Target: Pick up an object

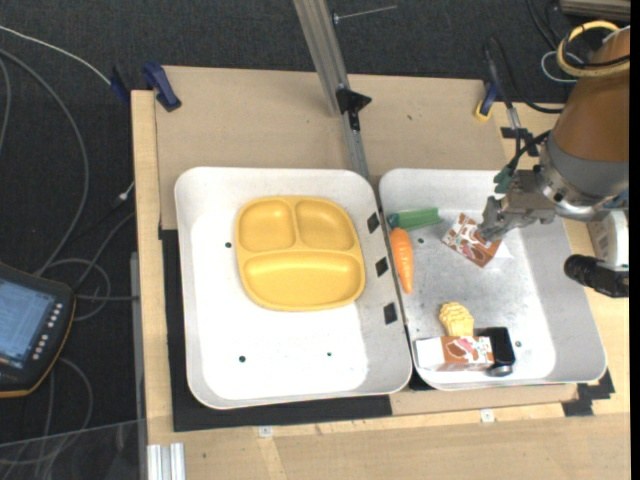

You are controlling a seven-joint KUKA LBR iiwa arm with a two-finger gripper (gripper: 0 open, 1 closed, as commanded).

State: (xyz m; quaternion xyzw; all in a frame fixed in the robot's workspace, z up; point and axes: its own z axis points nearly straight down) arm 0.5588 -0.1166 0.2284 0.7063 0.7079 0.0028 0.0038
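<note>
From my station I saw the left bin point(200, 298) carrying a yellow divided plate point(298, 251), and the right bin point(560, 308) holding the clutter. The gripper point(494, 226) hung over a small red-and-white packet point(470, 240), low at its edge; whether it was clamped or spread I couldn't tell. Nearby lay a toy carrot point(401, 258), a carton point(458, 351) and a yellow toy point(455, 318). My worry: a flat packet could slide away under the tips.
</note>
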